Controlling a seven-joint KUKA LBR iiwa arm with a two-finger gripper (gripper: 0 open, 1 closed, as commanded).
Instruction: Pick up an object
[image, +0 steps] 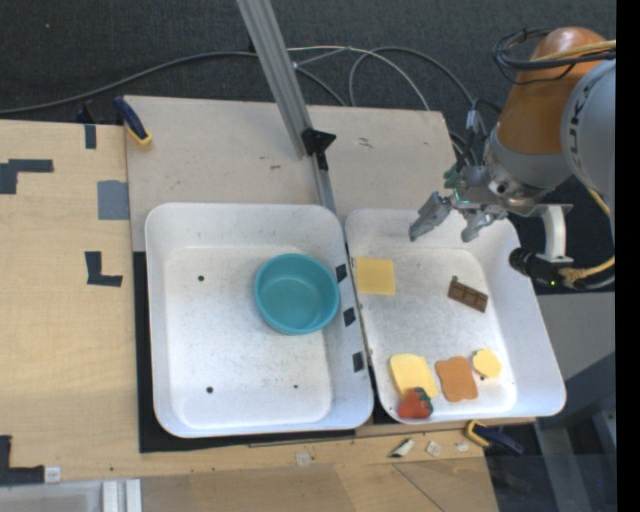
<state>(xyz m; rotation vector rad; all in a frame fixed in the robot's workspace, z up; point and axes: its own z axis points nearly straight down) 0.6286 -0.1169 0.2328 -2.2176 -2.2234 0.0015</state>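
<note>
1. Camera view, the step in hand: the arm (560, 110) reaches in from the right, and its jaws (452, 222) hang spread apart above the far end of the right bin (530, 330), with nothing between the fingers. I judge this to be the approach stage; no object has been grasped yet.

2. Camera view, where the candidates lie: all small items sit in the right bin. The yellow square (376, 276) lies near its left wall. The brown bar (467, 294) lies towards the middle, nearest the jaws. At the near end are the yellow piece (411, 372), the orange slice (457, 379), the small round yellow piece (486, 363) and the red strawberry (416, 404). The left bin (180, 400) holds a blue bowl (296, 292).

3. Camera view, orientation: the brown bar looks like the likeliest target. Its long axis runs at a slant, from upper left to lower right, and it lies flat on the bin floor, apart from the other items.

4. Camera view, the next move: in my judgement the jaws need to travel towards the near side, centre over the bar, turn so the fingers close across its short width, then descend. The bar is thin and flat, so the fingers must reach almost to the floor.
</note>
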